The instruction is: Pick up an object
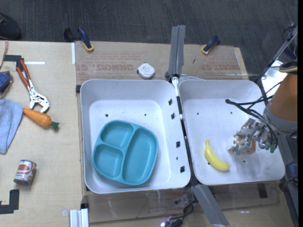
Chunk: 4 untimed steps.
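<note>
Bins: smooth white plastic, slight sheen. Divided plate: matt teal plastic. Banana: smooth yellow skin. Pliers: bright metal. Cloth: soft grey fabric. Counter: matt pale wood.

faint mirrored red print on cardboard sheet behind bins, illegible.

Dark grey carpet floor runs across the top of the frame. Below it sits a pale wooden counter filling the left side, and a brown cardboard sheet lies across the upper middle, held by two clamps with blue handles at its top edge. Light is even, with a bright glare at the right edge.
</note>
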### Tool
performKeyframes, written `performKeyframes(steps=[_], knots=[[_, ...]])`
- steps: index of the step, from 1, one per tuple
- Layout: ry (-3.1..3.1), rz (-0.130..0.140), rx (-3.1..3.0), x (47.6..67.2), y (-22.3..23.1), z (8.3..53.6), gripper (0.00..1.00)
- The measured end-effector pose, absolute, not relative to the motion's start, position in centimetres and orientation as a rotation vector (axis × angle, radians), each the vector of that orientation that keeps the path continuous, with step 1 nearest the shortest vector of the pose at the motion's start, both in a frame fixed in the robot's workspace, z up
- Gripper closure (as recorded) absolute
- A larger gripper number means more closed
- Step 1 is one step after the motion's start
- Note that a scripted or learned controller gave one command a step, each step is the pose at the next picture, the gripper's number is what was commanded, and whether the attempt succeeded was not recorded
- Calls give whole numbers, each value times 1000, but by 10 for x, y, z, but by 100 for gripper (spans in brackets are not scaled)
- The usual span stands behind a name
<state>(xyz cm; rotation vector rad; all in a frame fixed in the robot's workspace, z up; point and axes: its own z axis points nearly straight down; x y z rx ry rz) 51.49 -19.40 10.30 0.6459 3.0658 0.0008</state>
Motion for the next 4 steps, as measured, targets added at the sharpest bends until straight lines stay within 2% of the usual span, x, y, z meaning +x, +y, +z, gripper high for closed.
performKeyframes(steps=[1, 2, 3, 4], knots=[[2961, 0, 1039, 531, -178, 244, 100], [3037, -1, 791, 554, -216, 225, 100], [3037, -1, 791, 554, -216, 225, 0], [3033, 1, 750, 618, -181, 124, 0]])
